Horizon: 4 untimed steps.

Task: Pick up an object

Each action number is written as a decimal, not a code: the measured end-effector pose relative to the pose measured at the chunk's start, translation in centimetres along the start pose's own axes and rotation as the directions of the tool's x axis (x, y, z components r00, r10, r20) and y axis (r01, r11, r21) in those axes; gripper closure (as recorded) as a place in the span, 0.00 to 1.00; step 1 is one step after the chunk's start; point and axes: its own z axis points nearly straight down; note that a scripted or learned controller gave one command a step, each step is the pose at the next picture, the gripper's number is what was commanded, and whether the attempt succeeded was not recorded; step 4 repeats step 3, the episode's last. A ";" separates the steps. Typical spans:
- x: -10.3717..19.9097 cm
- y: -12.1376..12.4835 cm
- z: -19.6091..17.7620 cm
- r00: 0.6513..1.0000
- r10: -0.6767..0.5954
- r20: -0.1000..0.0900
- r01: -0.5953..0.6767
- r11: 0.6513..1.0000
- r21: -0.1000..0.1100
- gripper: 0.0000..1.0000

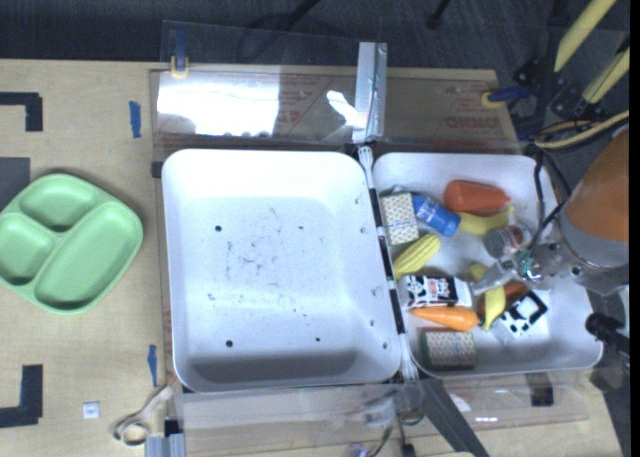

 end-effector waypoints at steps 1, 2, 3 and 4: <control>3.7 1.5 0.9 0.955 -0.297 0.000 0.297 0.955 0.013 0.00; 3.6 1.6 0.1 0.955 -0.295 -0.001 0.295 0.955 0.011 1.00; 4.9 6.2 -9.0 0.964 -0.265 -0.006 0.265 0.964 0.018 1.00; 4.9 6.2 -9.0 0.964 -0.265 -0.006 0.265 0.964 0.018 1.00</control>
